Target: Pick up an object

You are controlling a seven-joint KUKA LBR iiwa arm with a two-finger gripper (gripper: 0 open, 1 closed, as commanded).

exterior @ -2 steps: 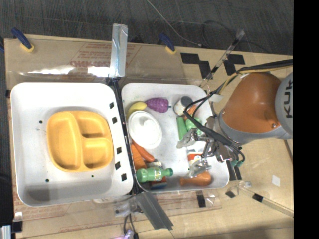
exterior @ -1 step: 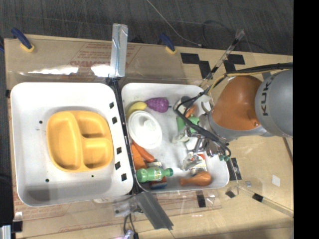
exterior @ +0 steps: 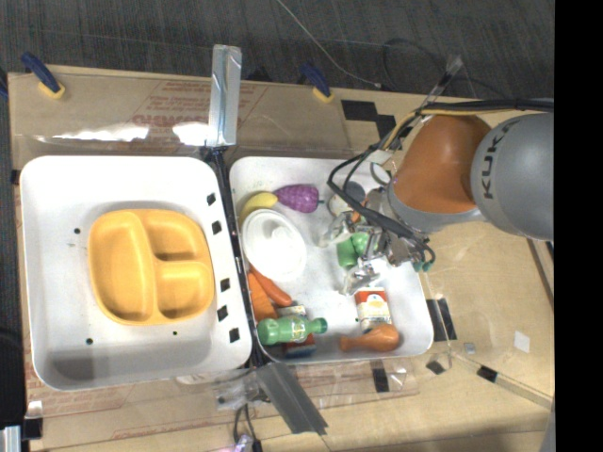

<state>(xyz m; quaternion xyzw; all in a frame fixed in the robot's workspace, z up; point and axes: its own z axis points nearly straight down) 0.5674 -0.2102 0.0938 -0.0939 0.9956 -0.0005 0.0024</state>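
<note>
1. Two shallow white bins sit side by side on the bench: the left bin point(exterior: 38, 281) carries a yellow plastic divided tray point(exterior: 151, 264), and the right bin point(exterior: 415, 295) carries the loose things from which one is to be picked.
2. Lying in the right bin are a white round bowl point(exterior: 275, 241), a yellow rounded toy fruit point(exterior: 258, 201) and a purple bumpy toy grape bunch point(exterior: 300, 197) near the far wall, an orange carrot-like toy point(exterior: 264, 292), a green plastic bottle lying on its side point(exterior: 292, 329), a small white bottle with a red label point(exterior: 373, 307) and an orange drumstick-shaped toy point(exterior: 370, 341) against the near wall.
3. My reading of the step: the arm is at the grasp stage, lowered into the right bin over a small green object point(exterior: 353, 249) just beside the bowl's right edge.
4. The pincer point(exterior: 361, 252) is low among cables and metal parts (a cluttered patch), and I cannot tell how far open it is, nor whether the green object is truly gripped.
5. The grey arm with its orange band point(exterior: 443, 172) reaches in from the right, wrist bent down over the bin's middle.
6. Next, I judge, comes a firm close and a straight lift, clear of the white bottle lying just below.
</note>
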